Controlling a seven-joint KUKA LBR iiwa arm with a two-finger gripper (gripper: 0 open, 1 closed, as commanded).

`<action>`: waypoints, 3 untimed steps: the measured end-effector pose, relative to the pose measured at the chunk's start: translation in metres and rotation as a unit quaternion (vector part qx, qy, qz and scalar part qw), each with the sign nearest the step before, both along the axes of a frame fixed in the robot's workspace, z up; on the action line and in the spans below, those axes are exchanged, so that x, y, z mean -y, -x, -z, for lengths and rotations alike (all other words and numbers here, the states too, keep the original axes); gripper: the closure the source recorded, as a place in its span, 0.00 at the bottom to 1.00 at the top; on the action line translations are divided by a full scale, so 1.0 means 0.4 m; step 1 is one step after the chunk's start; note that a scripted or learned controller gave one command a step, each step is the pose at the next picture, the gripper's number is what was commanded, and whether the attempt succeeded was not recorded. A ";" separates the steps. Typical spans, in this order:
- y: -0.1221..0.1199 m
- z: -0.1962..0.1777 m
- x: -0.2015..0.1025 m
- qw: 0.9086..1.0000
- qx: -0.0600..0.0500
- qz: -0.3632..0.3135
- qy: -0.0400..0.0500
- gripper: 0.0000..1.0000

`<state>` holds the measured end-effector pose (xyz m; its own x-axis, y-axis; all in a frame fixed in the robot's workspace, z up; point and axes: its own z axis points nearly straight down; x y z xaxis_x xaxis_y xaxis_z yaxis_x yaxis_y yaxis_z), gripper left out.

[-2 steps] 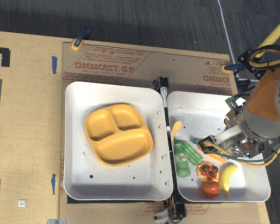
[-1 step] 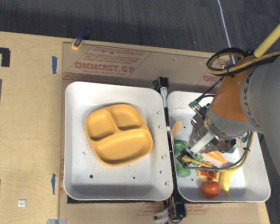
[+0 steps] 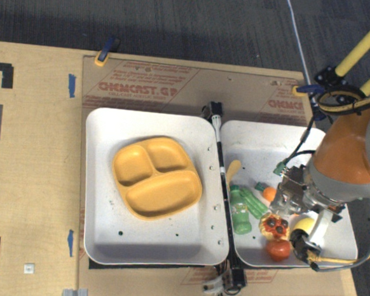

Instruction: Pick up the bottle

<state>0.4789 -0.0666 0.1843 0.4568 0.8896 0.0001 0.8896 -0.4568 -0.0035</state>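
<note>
Camera view shows you first the bench (image 3: 24, 163), brown board that carries everything. On it sit the two white bins. The left bin (image 3: 99, 188) is far to the left of the gripper and holds a yellow divided plate (image 3: 157, 176), with three compartments, lying flat near its middle. The right bin (image 3: 262, 141) is the one directly below the gripper.

The arm (image 3: 347, 154) enters from the right, with its orange band above the wrist, and it hangs over the right bin. The gripper (image 3: 285, 213) points down into a cluster of small things. You cannot tell whether the fingers are apart or together, because the wrist and the objects cover them.

The green bottle (image 3: 240, 212) lies on its side on the bin floor, just to the left of the gripper, close to the wall between both bins. A second green piece (image 3: 255, 204) lies between the bottle and the gripper. A red tomato (image 3: 278, 249) sits just below the gripper, and a small red and yellow toy (image 3: 272, 226) is near its tip. A yellow object (image 3: 304, 222) lies just to the right. A small orange piece (image 3: 268, 193) shows at the upper left of the gripper.
</note>
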 end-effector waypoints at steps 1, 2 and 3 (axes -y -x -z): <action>-0.001 0.000 -0.109 0.991 0.000 -0.132 0.000 1.00; -0.082 0.000 -0.293 0.969 0.002 -0.245 0.000 1.00; -0.205 -0.001 -0.097 0.986 0.002 -0.169 0.001 1.00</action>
